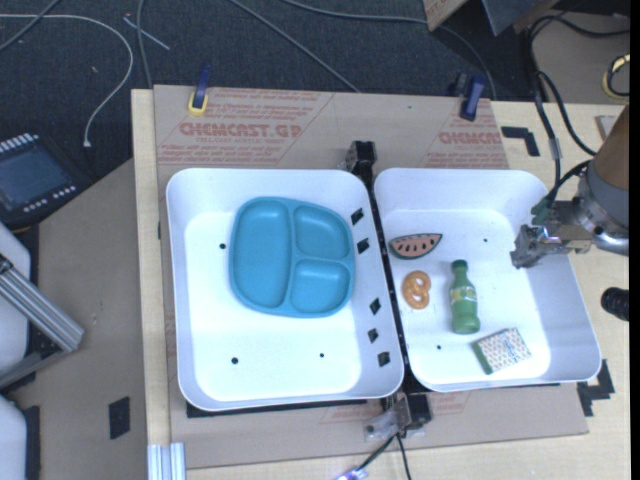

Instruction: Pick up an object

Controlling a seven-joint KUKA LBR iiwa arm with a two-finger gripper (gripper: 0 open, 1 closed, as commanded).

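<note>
The right bin (520,193) holds a watermelon slice (415,244), a pretzel (416,288), an upright-lying green bottle (462,296) and a small patterned packet (502,349). My gripper (527,249) hangs over the right side of that bin, right of the bottle and apart from every object. Nothing shows between its tips.
A blue divided plate (293,257) lies in the left bin (200,348). Clamps (472,96) hold the cardboard at the bench's back edge, and cables run across the dark floor behind. The arm comes in over the right bin's right rim.
</note>
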